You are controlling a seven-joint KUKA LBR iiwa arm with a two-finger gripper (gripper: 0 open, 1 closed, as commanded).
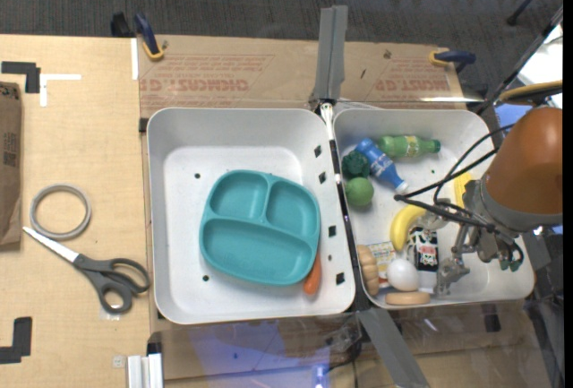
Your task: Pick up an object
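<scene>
My gripper (454, 262) hangs low over the front right of the right bin (483, 122), below the arm's orange band (535, 158). It is just right of a black and white packet (423, 250) and a white egg (402, 272). A yellow banana (406, 222) lies left of the wrist. Further back lie a green bottle (408, 145), a blue bottle (380, 165), a dark green lump (355, 164) and a green ball (360, 191). A tan stick (407, 297) and a wafer-like piece (368, 259) rest at the front edge. I see nothing held.
The left bin (170, 198) holds a teal divided plate (261, 228) and an orange carrot (312, 275). Scissors (97, 269) and a tape ring (60, 210) lie on the bench to the left. Cables trail from the wrist over the right bin.
</scene>
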